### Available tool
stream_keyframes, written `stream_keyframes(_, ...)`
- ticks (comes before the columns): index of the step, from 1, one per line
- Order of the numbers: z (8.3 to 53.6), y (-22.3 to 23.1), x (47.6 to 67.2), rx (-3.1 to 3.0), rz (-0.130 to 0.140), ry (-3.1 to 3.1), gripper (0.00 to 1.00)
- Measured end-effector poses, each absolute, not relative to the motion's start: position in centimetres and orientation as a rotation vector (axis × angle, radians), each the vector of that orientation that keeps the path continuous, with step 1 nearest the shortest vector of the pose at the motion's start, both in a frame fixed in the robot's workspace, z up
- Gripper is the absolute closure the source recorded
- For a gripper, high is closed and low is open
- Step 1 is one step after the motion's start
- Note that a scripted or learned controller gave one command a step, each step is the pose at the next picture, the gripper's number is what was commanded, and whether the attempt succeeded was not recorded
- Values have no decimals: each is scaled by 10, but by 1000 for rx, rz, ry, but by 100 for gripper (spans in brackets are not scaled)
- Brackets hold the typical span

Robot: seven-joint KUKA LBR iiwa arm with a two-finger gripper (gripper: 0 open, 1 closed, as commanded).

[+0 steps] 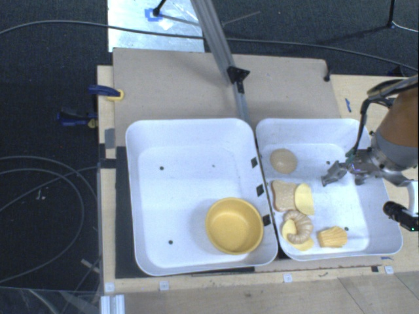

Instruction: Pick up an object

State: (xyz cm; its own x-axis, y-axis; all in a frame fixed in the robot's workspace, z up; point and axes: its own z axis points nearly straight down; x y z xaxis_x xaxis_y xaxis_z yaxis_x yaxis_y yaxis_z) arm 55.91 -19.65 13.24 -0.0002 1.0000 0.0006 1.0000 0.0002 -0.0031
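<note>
White right bin point(376, 241) — arm low from right, jaws point(335, 174) spread, empty, over its floor.

1. This is a robotics lab or test cell, not a home.
2. A brown bench board point(275, 87) sits on dark carpet point(46, 38) crossed by loose cables point(39, 175).
3. Blue clamps point(98, 91) grip the board's edge.
4. A grey pole point(216, 34) slants overhead.
5. Two white bins point(190, 133) hold toy food.

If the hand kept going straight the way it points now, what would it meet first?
The hand points toward the view's left over the right bin. Likely first in line is the yellow chip or the bread slice; height is unclear.
</note>
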Motion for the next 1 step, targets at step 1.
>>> stream_keyframes(1, 147, -197, 561, -2224, -3, -2226, 100)
